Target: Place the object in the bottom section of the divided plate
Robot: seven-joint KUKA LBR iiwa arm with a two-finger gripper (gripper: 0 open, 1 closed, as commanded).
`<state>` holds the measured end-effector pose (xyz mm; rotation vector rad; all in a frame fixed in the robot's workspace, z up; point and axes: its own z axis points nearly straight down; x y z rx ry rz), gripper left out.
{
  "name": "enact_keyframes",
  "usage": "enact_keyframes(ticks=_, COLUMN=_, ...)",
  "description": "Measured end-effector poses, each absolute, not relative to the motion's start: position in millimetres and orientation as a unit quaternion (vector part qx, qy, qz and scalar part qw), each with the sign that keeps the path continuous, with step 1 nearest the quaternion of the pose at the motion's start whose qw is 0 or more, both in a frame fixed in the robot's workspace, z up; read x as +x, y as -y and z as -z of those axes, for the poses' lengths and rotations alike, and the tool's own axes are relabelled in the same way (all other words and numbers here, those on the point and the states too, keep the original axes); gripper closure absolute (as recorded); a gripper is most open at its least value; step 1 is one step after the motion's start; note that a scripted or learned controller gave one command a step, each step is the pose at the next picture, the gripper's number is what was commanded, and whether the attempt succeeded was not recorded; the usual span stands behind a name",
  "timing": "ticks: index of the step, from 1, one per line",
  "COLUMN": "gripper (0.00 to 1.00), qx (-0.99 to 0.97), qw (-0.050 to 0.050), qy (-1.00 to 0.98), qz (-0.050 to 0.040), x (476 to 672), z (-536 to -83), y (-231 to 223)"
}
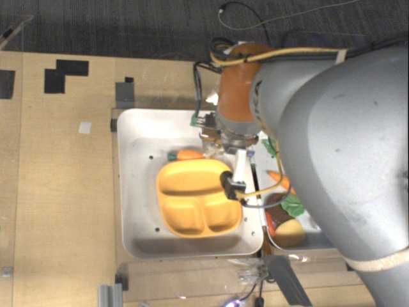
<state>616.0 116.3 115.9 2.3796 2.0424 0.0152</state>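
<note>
Orange-banded arm (pixel 238 98) is in over the white bin (pixel 137 171), and we find the end effector (pixel 218 147) at the far rim of the yellow divided plate (pixel 165 187). Open or closed, we cannot tell. A carrot (pixel 187 154) lies just beside it, off the plate. Every section looks bare, so we judge the placing not yet done.

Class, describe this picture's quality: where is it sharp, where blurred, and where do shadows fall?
Camera view: the big grey robot arm, near the lens, is soft and blurred; the yellow plastic divided plate is sharper, with mild sheen; a faint shadow lies on the floor of the shallow white bin, below the plate.
</note>
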Motion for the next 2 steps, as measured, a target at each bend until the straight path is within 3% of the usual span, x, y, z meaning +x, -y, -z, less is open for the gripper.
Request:
enact_keyframes(ticks=1, gripper=1.0, qx=0.79, qw=0.011, qy=-0.613, qz=-0.0172, x=573.8, z=-96, y=-180)
enact_keyframes(ticks=2, gripper=1.0, qx=0.683, qw=0.001, qy=-0.73, qz=-0.0008, x=596.5, z=-176, y=-186)
